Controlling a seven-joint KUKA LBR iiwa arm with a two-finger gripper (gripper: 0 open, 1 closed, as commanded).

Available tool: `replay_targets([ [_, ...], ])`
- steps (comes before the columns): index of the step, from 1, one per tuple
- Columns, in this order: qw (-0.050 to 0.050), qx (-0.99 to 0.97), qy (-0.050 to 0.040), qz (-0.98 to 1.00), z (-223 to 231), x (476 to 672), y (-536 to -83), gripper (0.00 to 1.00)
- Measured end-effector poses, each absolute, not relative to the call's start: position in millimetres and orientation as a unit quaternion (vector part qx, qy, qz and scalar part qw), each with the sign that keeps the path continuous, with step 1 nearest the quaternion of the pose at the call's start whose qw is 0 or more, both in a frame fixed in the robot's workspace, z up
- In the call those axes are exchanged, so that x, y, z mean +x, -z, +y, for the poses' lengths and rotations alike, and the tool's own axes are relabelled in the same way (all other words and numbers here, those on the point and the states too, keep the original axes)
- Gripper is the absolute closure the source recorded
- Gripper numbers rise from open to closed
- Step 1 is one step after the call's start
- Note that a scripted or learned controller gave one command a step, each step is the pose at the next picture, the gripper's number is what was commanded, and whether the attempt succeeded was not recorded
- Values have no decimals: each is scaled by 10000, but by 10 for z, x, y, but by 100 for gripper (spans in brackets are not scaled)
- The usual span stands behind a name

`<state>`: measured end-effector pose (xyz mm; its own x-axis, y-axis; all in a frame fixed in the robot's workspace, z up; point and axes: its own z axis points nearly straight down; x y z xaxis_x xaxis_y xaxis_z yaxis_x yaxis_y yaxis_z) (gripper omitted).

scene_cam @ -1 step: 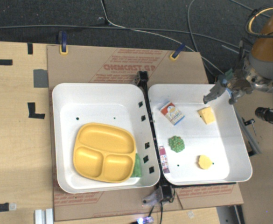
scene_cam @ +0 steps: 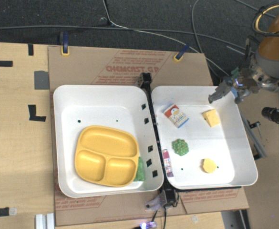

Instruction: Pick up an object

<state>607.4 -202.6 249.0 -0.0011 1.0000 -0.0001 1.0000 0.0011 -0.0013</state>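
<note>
**Stock of both bins: pick not yet begun**

Camera view, left bin (scene_cam: pixel 65 97): shallow white plastic tray. Contents:
- One yellow plastic divided plate with three compartments (scene_cam: pixel 107 155), lying flat in the near half of the bin.
- One small green item (scene_cam: pixel 140 171), partly hidden at the plate's right edge, against the bin wall; kind cannot be told.

Camera view, right bin (scene_cam: pixel 242 142): shallow white plastic tray, touching the left bin along a black divider. Contents, all lying apart from one another on the floor:
- One small red, white and blue printed carton (scene_cam: pixel 176 115), far-left part.
- One pale yellow wedge-shaped block (scene_cam: pixel 211 118), far-right part, the item nearest the arm.
- One green knobbly clump resembling broccoli (scene_cam: pixel 180 147), centre-left.
- One round yellow-orange piece (scene_cam: pixel 209 165), near-right part.
- One thin red and white stick-shaped packet (scene_cam: pixel 167 162), lying along the divider wall.

Camera view, arm: grey two-finger gripper (scene_cam: pixel 225 92), raised above the far right corner of the right bin, fingers spread, nothing between them. It touches no item.

Progress, judged: nothing lifted; every candidate rests in its bin. Left to do: choose an item, descend over it, close, raise. The yellow wedge looks the handiest, being just below the gripper.
</note>
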Motion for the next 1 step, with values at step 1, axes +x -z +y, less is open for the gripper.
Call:
replay_targets([
  [1, 23, -7071, -24, -7071, -2105, 6006, -1926, 0],
])
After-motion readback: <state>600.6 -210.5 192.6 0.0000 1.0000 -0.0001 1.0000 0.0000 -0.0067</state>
